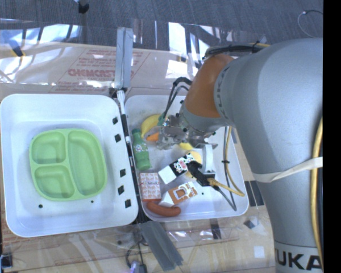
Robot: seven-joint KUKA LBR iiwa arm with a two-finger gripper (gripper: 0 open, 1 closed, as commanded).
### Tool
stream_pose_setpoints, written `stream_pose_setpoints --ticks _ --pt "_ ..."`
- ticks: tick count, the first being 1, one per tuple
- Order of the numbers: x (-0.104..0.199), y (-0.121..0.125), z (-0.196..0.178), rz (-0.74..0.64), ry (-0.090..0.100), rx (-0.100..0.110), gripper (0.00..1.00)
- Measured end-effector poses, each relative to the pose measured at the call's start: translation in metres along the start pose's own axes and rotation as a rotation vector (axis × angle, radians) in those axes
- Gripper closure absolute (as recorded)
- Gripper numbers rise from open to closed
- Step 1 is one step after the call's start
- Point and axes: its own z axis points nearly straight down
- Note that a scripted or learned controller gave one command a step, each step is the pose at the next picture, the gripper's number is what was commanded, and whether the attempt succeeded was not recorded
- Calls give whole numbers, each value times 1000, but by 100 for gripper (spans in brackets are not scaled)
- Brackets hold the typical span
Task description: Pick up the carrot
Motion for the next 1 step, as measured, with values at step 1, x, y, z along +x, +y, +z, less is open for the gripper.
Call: stream_pose_setpoints --ticks 1 --pt "8 25 -3 -365 -1 -6 0"
